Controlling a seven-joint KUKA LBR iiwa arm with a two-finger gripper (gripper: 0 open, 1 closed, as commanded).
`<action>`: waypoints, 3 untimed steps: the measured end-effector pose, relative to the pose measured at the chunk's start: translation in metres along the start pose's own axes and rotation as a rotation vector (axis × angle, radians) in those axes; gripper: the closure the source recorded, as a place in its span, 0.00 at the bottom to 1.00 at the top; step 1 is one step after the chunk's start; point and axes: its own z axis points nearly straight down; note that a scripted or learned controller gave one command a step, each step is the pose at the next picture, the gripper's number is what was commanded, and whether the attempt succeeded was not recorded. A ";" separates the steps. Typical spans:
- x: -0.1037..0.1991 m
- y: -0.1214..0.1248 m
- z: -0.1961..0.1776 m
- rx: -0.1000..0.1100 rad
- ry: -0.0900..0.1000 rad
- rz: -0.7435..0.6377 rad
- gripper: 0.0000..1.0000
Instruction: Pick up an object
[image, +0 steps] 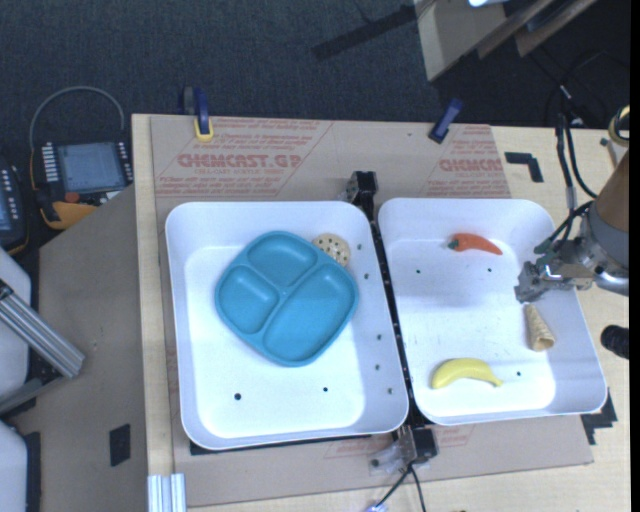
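A grey KUKA arm reaches in from the right over the right-hand shallow white plastic bin (570, 225), its two-finger gripper (528, 287) poised near the bin's right wall; from this slant it is impossible to tell how the tool is set, and nothing is seen caught in it.

Three candidates lie in that bin. A small tan, cone-shaped piece (540, 327) rests just below the gripper, lying roughly along the right wall. A yellow toy banana (465, 374) sits near the front edge, well apart from the others. An orange carrot-like toy with a green tip (474, 243) lies toward the back.

In the left-hand white bin (185, 330), a blue moulded tray with three compartments (287, 297) rests at an angle, with a round speckled biscuit (331, 246) touching its upper right rim.

The step in hand appears to be the approach to a pick, with the tan cone the nearest target. To do it well, the gripper would likely need to shift slightly toward the front of the bin, centre over the cone's middle, and close across its narrow width rather than along its length. The nearby wall leaves little room on that side, so a straight vertical descent looks safest. The cone's taper may let it slip, favouring a grasp nearer its thicker end.
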 end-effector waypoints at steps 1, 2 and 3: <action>-0.001 0.002 -0.054 0.000 0.000 0.000 1.00; 0.054 0.017 -0.039 0.011 0.007 -0.004 1.00; 0.099 0.027 -0.044 0.006 0.003 0.001 1.00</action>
